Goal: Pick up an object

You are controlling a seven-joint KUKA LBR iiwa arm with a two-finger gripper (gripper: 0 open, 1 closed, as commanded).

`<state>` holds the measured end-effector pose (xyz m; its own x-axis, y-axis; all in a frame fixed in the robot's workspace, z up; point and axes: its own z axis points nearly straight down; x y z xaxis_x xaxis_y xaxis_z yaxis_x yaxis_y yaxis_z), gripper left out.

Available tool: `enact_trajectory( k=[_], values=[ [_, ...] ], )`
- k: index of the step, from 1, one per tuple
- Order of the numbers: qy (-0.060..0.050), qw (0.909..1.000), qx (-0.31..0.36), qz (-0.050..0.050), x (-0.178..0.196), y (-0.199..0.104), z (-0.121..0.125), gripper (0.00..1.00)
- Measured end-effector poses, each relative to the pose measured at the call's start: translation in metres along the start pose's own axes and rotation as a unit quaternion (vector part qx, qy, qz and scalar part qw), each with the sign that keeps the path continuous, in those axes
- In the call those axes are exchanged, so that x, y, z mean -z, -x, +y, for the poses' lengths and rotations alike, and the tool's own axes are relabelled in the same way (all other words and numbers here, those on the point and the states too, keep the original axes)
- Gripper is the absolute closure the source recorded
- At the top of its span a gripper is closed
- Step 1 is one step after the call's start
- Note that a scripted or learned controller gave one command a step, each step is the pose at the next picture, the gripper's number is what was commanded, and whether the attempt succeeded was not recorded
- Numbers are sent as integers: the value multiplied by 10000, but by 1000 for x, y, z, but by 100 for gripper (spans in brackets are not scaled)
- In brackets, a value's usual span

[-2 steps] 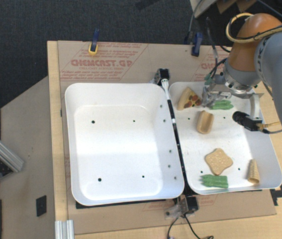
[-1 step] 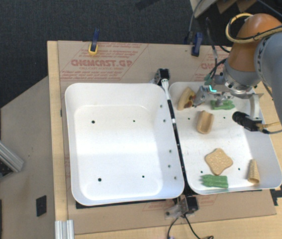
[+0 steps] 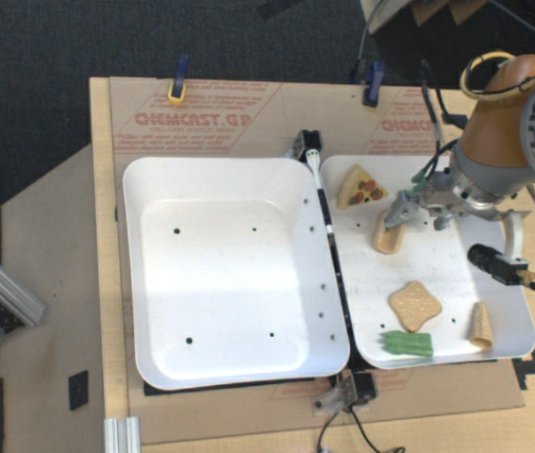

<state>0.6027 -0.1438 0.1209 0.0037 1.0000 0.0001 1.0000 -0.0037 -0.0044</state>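
Jaws [image 3: 401, 217] hover just above tan roll [image 3: 388, 238].

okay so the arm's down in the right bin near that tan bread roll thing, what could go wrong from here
1. The gripper sits at the upper end of the tan roll, not over its middle, so a grasp there may slip or merely tip it.
2. The pizza slice lies close by on the roll's far side; a sideways push could drag it along.
3. The roll is not far from the bin's dividing wall, so a nudge could shove it against that edge.
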Motion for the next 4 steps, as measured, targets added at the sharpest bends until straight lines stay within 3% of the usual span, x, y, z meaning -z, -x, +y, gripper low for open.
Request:
enact_trajectory(
  k=[1, 4],
  values=[
    [34, 10000, -14, -4, -21, 64, -30, 0],
    [40, 10000, 12, -11, -20, 61, -29, 0]
  ],
)
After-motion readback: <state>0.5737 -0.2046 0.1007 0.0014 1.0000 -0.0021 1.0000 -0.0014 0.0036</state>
